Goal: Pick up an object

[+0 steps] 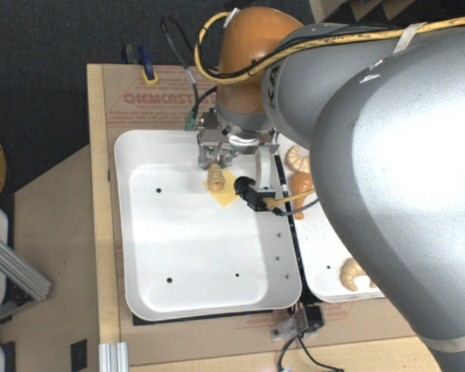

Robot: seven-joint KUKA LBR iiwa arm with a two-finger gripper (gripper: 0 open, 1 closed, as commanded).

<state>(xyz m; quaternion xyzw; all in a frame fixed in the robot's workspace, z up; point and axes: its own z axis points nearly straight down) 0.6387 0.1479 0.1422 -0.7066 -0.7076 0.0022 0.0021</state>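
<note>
My gripper (215,160) hangs over the far right part of the left bin (178,246), below the orange band of the arm. Directly beneath its tip is a small tan, ridged object (215,180), which touches or overlaps a flat yellow piece (227,191) lying on the bin floor. The tan object sits right at the gripper's tip, but I cannot tell whether it is gripped or just lying under it. The arm's grey body covers most of the right bin.
The right bin (325,273) holds tan pastry-like objects: one at its near side (354,274) and two by its far left wall (297,158) (303,184). A black cable fitting (248,194) hangs beside the divide between the bins. Cardboard (108,130) surrounds the bins.
</note>
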